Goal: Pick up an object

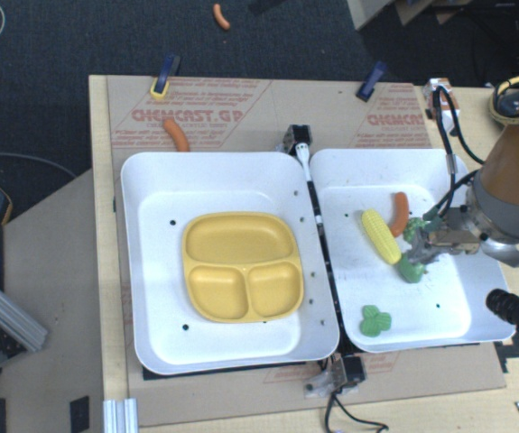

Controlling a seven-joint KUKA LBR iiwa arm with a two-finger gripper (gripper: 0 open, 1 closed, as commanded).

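Two white bins are set side by side on the bench: the left bin (142,242) is occupied by a yellow divided plate (241,266), and the right bin (449,318) is reached into by the arm (512,183) from the right. The gripper (419,249) is lowered over a green toy (411,270); how far its fingers are parted cannot be told. A yellow corn cob (380,235) and an orange sausage (400,211) are seen just beside it, and a second green piece (375,321) is found nearer the front wall.

Both white bins (151,242) look like smooth, slightly glossy plastic; the yellow divided tray (241,264) is matt plastic; the bench board (115,115) looks like printed brown cardboard or paper-faced wood; the floor (60,34) is dark, rough carpet
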